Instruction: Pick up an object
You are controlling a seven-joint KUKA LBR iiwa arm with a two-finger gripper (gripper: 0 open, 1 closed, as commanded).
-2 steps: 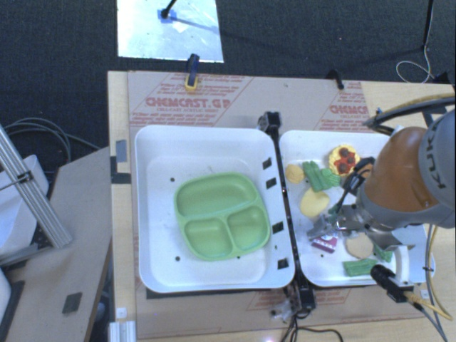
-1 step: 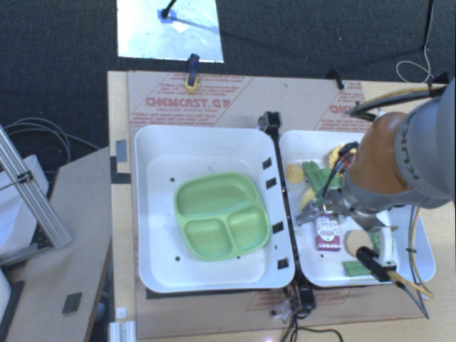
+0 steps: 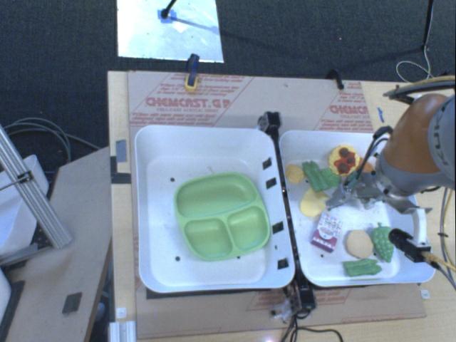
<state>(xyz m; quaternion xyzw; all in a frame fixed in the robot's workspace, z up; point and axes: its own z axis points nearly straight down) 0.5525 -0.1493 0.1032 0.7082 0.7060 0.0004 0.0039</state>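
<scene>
The right bin (image 3: 299, 262) holds several toy foods. Among them are a green leafy piece (image 3: 318, 175), a yellow round with red spots (image 3: 344, 159), a small orange-yellow piece (image 3: 294, 173), a pale yellow piece (image 3: 311, 206), a red-and-white carton (image 3: 326, 232), a tan bun (image 3: 358, 244), a bumpy green piece (image 3: 383, 243) and a flat green piece (image 3: 361, 266). My gripper (image 3: 339, 195) hangs low over the middle of this bin, between the leafy piece, the pale yellow piece and the carton. The grey-and-orange arm hides the bin's right side.
The left bin (image 3: 153, 191) holds a green divided plate (image 3: 221, 216). A black divider with clips (image 3: 279, 198) runs between the bins. Cables lie at the bench's front edge (image 3: 299, 312) and far right.
</scene>
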